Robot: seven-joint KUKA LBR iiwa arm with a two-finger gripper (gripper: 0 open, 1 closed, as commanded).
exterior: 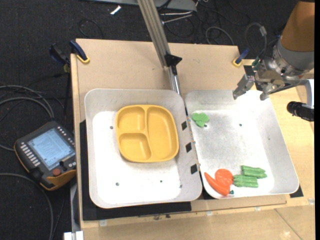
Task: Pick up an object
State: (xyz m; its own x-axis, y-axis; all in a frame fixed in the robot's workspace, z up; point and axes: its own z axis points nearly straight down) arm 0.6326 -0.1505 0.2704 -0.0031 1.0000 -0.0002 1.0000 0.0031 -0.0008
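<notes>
Hovering with fingers spread and nothing between them, the gripper (252,89) hangs over the right bin's (250,134) far edge, ready to descend; 2 green pods (250,176) and a tomato (224,176) crowd its near edge.

Black carpet (30,14) — loose cables (15,96) (several), tan bench (125,64).

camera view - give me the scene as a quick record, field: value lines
left bin: holds a yellow divided plate
right bin: small green piece near the left wall; red and orange toy vegetables and green pods at the near edge
gripper: open, above the right bin's far edge, nothing between its fingers
arm: enters from the right
beside the bench: teach pendant on the floor, left
</notes>
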